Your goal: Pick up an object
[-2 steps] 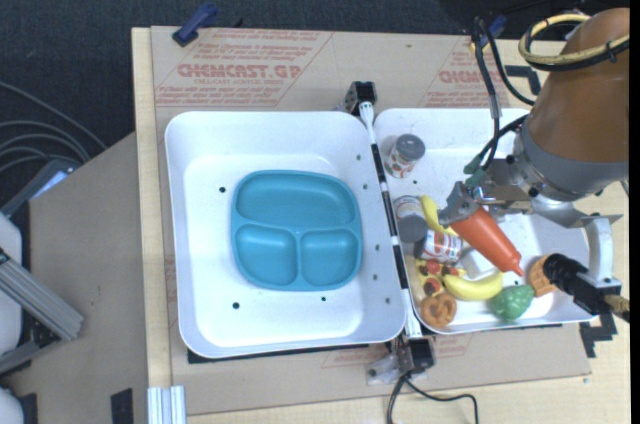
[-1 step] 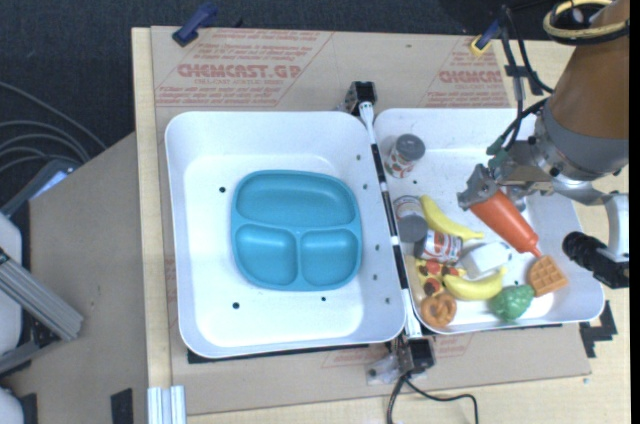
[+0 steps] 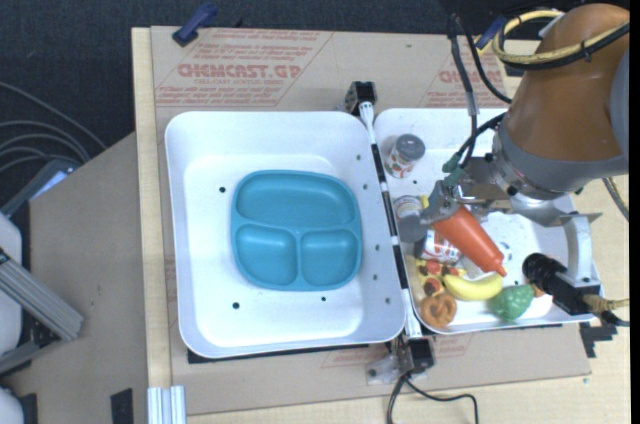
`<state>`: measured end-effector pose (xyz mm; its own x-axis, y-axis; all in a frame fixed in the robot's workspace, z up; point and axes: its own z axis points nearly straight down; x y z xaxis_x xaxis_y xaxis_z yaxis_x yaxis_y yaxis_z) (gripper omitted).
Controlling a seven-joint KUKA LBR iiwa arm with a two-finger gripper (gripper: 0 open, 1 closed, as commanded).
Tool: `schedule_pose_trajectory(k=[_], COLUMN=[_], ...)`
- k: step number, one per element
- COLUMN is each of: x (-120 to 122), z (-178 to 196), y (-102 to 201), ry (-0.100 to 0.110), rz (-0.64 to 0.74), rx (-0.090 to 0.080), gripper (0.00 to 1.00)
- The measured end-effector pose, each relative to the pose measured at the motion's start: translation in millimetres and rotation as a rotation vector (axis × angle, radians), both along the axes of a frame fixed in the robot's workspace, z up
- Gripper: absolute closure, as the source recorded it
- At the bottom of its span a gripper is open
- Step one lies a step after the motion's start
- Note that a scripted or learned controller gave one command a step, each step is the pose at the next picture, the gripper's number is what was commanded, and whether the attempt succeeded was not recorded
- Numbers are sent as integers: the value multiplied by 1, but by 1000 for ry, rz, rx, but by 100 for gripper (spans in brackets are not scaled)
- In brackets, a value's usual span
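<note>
While the gripper (image 3: pixel 452 200) hovers over the right bin (image 3: pixel 440 124), its grasp cannot be told. That bin holds one carrot (image 3: pixel 470 236), one banana (image 3: pixel 472 287), one pretzel (image 3: pixel 437 309) and two cans (image 3: pixel 406 152). The left bin (image 3: pixel 190 212) holds one blue divided plate (image 3: pixel 295 229).

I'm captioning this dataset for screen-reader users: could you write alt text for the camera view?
A grey-and-orange robot arm reaches from the right over the right white bin, which holds toy food: a carrot, banana, green vegetable, pretzel and small cans. The left bin holds a blue divided plate.
</note>
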<state>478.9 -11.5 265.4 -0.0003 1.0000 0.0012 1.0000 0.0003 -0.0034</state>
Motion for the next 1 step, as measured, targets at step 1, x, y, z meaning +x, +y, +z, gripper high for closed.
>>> schedule_pose_trajectory(k=[1], x=[0], z=[-3], y=[-38], ry=[0], rz=[-1], rx=[0], gripper=[100])
